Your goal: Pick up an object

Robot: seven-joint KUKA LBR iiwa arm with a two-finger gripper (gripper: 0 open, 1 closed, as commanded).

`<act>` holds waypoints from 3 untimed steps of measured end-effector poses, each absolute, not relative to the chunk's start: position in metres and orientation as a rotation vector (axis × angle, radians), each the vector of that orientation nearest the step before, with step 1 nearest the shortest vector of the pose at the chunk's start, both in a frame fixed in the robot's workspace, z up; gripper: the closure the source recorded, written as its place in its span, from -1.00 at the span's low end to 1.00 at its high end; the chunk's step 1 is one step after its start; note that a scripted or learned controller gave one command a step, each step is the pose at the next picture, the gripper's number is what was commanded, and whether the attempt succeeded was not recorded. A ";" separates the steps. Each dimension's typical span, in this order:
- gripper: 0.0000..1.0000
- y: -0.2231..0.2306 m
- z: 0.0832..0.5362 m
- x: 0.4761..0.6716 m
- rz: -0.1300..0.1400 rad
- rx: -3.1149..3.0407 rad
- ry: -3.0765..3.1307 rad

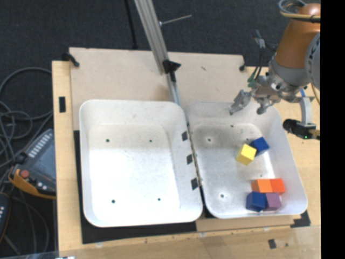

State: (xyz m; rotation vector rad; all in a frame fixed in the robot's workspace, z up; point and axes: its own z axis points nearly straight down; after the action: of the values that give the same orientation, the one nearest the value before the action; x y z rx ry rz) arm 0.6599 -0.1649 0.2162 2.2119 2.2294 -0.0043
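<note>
We see the arm reach in from the right, its orange band above the wrist, the gripper hanging over the far edge of the right bin. Its two fingers are spread apart with nothing between them. Well below it in that bin lie a yellow block touching a blue block, then an orange block, a second blue block and a purple block clustered near the front corner.

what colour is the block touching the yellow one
Blue, seen in the camera view, beside the yellow block.
</note>
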 end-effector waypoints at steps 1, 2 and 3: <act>-1.00 -0.177 0.106 0.648 -0.008 2.225 2.223; -1.00 -0.170 0.096 0.600 -0.004 2.223 2.222; -1.00 -0.190 0.098 0.573 0.004 2.221 2.221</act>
State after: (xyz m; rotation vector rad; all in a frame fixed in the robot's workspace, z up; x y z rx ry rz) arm 0.5728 -0.1900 0.0982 2.2214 2.2205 0.0038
